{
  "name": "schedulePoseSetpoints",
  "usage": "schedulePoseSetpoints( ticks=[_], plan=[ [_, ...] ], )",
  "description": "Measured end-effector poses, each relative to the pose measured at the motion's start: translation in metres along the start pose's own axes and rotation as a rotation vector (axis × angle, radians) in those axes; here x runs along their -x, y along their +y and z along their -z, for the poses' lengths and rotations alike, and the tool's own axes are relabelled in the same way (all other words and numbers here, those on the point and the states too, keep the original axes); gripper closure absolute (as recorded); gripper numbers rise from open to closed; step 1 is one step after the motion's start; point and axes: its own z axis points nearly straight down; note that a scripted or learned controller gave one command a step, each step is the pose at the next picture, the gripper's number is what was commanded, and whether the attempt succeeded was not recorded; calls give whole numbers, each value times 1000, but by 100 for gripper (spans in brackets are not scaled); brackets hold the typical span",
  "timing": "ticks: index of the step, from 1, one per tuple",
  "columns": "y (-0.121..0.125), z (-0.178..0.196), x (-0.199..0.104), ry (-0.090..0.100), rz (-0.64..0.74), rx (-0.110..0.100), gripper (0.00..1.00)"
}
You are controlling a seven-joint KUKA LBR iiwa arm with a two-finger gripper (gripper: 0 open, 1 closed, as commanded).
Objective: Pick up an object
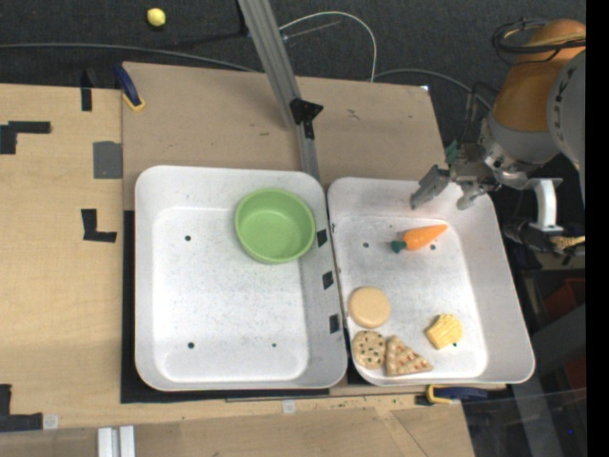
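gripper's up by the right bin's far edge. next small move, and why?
Probably drop down and slightly toward the orange toy carrot: the open two-finger gripper sits just above it in the white right bin, fingers spread, nothing between them, and the carrot is the nearest item.

Light falls evenly and fairly bright from above over my counter [219, 127]; the two white bins [228, 350] come out pale but not blown, with faint speckle still readable. Shadows are soft and short, tucked under the green bowl [275, 225] and my end effector [445, 190]. Focus is mildly soft throughout, grainy on the dark floor [400, 27].
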Motion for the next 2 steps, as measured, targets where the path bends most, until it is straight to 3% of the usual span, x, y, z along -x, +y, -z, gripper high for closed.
schedulePoseSetpoints(
  ticks=[1,2],
  plan=[
    [0,0,0,0,0,0,0],
    [0,-65,0,1,-1,-6,0]
  ],
)
